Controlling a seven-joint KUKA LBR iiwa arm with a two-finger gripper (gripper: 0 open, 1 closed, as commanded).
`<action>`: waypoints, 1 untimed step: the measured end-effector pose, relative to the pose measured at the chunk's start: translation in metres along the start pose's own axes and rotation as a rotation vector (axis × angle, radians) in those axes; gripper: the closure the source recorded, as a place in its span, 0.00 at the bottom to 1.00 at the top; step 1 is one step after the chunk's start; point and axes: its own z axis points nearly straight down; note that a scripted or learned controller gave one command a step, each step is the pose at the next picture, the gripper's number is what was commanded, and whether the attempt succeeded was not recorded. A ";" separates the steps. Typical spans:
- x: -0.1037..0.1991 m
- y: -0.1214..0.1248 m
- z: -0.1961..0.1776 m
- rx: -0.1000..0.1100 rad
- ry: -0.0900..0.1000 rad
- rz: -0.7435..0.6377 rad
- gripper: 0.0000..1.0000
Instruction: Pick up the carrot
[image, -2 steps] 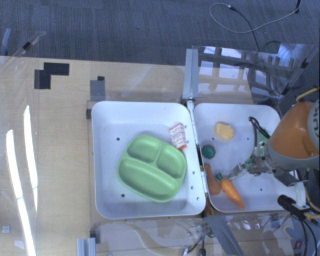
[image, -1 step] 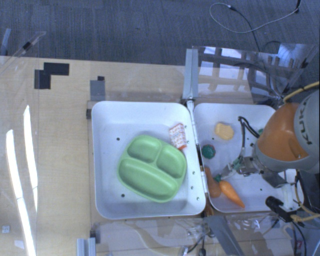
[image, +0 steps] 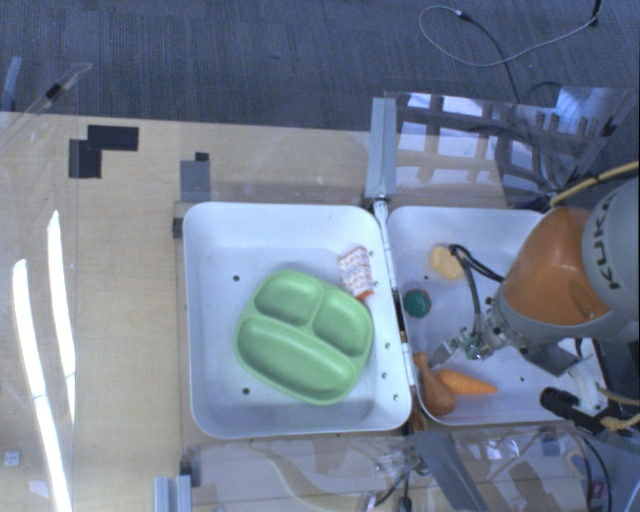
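The orange carrot (image: 466, 382) lies flat near the front edge of the right bin (image: 520, 225), its pointed end toward the right. My gripper (image: 469, 345) hangs just above and behind it, a little apart from it, under the orange wrist band (image: 555, 275). A darker orange-brown piece (image: 432, 390) lies against the carrot's left end, at the bin's front left corner.
In the right bin a dark green ball (image: 416, 302) and a yellow piece (image: 446, 262) lie behind the gripper. The left bin (image: 215, 300) holds a green divided plate (image: 305, 335) and a small red-and-white packet (image: 355, 271). A black cable (image: 470, 268) loops by the wrist.
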 end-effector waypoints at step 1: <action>0.001 0.004 -0.010 -0.004 0.003 -0.002 1.00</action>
